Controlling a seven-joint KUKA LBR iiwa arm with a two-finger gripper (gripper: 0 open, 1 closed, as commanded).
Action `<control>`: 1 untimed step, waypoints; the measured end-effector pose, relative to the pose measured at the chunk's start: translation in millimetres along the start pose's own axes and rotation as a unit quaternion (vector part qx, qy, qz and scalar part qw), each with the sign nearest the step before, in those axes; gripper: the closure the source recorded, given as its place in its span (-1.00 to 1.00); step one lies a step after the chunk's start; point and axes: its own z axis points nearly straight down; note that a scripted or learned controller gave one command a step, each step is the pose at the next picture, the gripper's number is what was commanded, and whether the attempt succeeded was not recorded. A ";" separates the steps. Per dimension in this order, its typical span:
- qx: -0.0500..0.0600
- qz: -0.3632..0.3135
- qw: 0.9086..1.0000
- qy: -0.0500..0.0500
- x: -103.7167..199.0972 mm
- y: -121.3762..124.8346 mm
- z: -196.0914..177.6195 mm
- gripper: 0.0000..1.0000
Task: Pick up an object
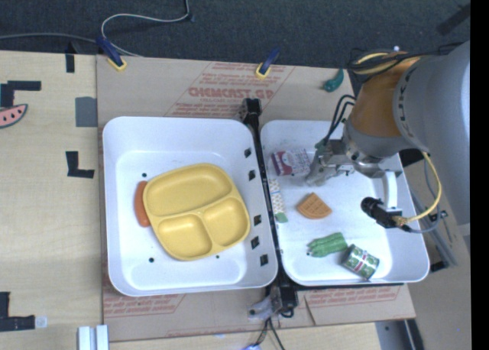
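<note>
Right bin (397,260): gripper (317,175) beside red-white packet (287,162), opening unclear.

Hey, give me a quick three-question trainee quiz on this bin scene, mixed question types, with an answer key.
1. True or false: the yellow three-compartment plastic tray lies in the right white bin.
2. Which lies nearest the green-labelled tin can? A) orange waffle-like toy B) green pepper-like toy C) red-and-white packet
3. Fill in: the gripper hangs over the ____ bin.

Key: 1 false; 2 B; 3 right.
</note>
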 end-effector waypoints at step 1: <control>0.000 0.000 1.000 0.000 -0.1 -0.1 0.1 -1.00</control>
